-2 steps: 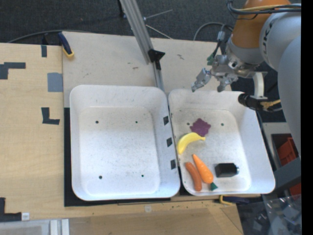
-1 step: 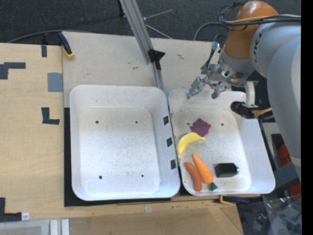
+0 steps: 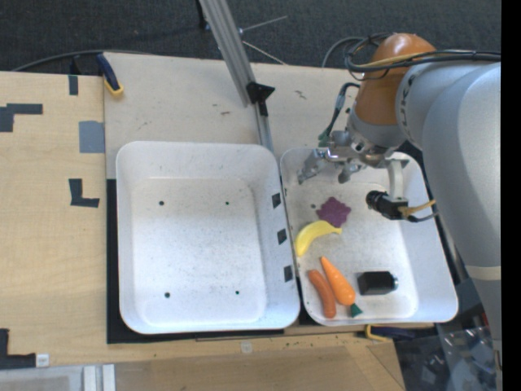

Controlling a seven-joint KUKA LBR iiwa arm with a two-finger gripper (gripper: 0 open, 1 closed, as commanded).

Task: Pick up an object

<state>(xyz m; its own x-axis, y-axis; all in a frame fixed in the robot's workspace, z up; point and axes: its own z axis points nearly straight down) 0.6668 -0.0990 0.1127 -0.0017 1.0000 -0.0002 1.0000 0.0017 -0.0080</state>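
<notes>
1. Nearest the front edge of the bench, the right-hand shallow white plastic bin [image 3: 440,300] holds two orange plastic carrots [image 3: 330,285] lying side by side, with a small black block [image 3: 377,283] just beside them.
2. Further back in that bin, a curved yellow plastic banana [image 3: 313,235] lies near the dividing wall, and a flat purple toy piece [image 3: 334,212] sits just behind it.
3. Alongside, the left-hand shallow white plastic bin [image 3: 134,218] shows bare floor.
4. At the far end of the right bin, the metal two-finger gripper [image 3: 324,168] hangs low over bare bin floor, apart from the purple piece; whether its fingers are spread or closed I cannot tell.
5. Judged from this, nothing is lifted yet: choosing, grasping and raising an object all remain.
</notes>
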